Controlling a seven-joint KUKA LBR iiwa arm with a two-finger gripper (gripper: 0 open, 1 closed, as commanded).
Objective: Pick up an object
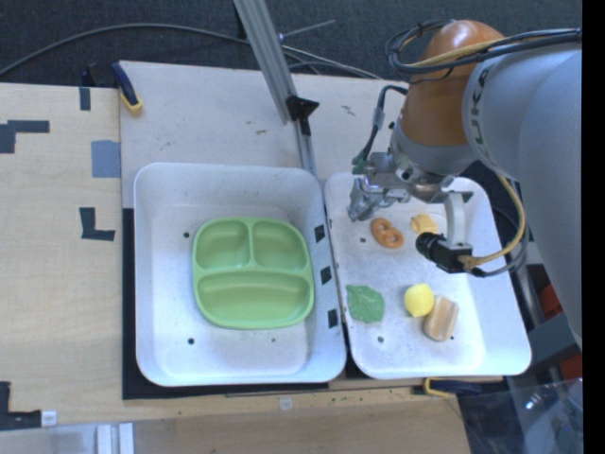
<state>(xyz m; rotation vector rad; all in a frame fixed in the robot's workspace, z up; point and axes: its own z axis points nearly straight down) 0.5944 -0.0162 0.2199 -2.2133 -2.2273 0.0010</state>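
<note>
Camera view is showing my gripper (363,206) hovering left of the brown pretzel-shaped toy (386,233), though I cannot tell its grip.

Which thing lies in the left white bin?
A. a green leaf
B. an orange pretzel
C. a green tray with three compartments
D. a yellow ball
C: the green tray with its three compartments lies inside the left bin, while the yellow ball, the orange pretzel and the green leaf all lie in the right bin.
</note>
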